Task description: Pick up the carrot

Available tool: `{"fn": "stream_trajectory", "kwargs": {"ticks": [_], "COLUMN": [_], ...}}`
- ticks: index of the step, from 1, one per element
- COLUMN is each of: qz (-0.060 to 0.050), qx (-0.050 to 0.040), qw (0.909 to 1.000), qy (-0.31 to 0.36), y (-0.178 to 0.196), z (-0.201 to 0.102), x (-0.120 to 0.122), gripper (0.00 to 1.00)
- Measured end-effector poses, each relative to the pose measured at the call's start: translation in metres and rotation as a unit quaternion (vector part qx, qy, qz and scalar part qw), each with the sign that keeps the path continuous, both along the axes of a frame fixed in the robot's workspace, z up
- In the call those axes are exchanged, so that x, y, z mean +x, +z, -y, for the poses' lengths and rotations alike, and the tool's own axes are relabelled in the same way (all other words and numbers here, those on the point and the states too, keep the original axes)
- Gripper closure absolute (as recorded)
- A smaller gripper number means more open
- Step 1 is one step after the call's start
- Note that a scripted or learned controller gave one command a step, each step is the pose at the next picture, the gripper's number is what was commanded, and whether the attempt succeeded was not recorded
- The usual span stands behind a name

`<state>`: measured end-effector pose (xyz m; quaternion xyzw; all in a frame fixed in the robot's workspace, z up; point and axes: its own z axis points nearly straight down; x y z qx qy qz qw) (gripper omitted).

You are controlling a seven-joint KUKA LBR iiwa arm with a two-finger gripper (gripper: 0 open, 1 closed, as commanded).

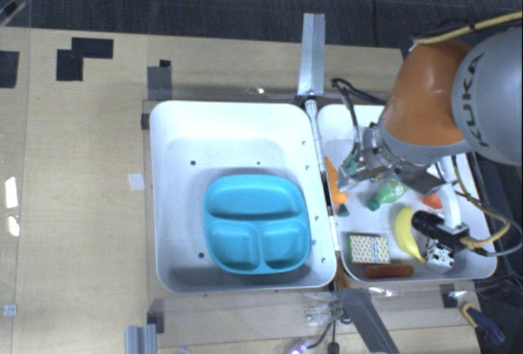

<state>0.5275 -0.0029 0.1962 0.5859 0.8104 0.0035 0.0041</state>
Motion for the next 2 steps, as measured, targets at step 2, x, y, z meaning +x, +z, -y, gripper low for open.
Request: {"fn": "stream_trajectory", "kwargs": {"ticks": [2], "qz": [-0.003], "qx": [-0.0002], "qw": [0.9999], "qy": [0.014], "y": [-0.011], "z": [-0.007], "x": [0.002], "gripper": [0.00]}}
